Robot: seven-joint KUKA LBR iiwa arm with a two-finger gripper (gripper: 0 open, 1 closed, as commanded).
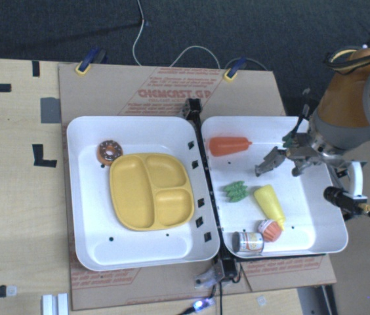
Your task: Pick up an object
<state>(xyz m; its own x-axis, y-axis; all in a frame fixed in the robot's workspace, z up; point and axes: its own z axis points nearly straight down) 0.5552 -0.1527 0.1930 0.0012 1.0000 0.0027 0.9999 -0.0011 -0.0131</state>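
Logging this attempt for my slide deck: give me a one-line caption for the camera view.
Arm's open tool above the right bin, near the carrot, yellow bottle and can; nothing grasped.

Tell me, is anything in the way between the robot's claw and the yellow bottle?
Nothing visible is. The gripper hangs over bare white floor in the right bin, and the yellow bottle lies just below it in the view. The green toy sits off to the side.
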